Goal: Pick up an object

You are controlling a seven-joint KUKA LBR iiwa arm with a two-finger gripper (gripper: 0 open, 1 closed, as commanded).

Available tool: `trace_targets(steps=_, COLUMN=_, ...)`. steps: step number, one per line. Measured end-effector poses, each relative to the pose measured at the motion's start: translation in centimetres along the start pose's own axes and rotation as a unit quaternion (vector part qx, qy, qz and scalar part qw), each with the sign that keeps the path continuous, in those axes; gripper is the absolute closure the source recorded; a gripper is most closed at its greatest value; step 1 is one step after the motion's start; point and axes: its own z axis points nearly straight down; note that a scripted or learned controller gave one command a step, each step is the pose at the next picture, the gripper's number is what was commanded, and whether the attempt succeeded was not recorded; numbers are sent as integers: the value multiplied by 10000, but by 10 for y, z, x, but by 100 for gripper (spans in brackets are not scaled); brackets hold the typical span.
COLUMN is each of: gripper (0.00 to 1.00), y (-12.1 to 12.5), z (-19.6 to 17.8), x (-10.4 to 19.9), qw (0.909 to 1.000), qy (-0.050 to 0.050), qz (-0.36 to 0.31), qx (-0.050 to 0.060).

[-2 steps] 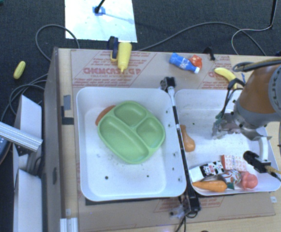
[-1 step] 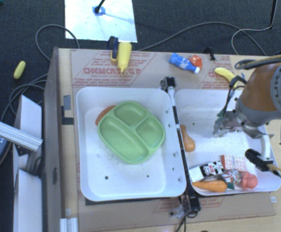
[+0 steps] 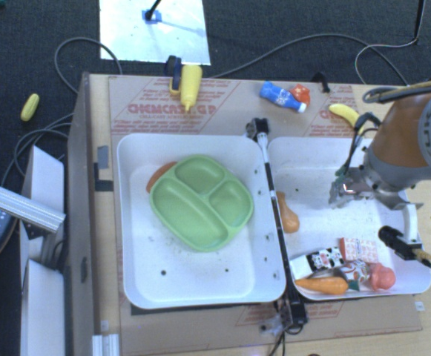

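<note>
Orange pear-shaped toy point(image 3: 286, 215), against the divider point(image 3: 270, 191) in the right bin point(image 3: 311, 167); lies left of gripper point(image 3: 346, 188), long axis running along divider. Grip state: cannot tell, nothing seen held.

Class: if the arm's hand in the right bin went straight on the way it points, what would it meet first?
Probably the bare white floor of the right bin: the hand points down, with nothing visible beneath it, though depth is uncertain.
</note>
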Motion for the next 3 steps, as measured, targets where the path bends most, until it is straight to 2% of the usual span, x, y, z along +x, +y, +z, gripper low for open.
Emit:
trace_targets(steps=2, gripper=100, y=2, z=-21, x=0, qw=10000, qy=4, qz=-9, qx=-22)
trace_targets(steps=3, gripper=0, y=2, z=-21, x=0, qw=10000, qy=4, qz=-7, qx=-22)
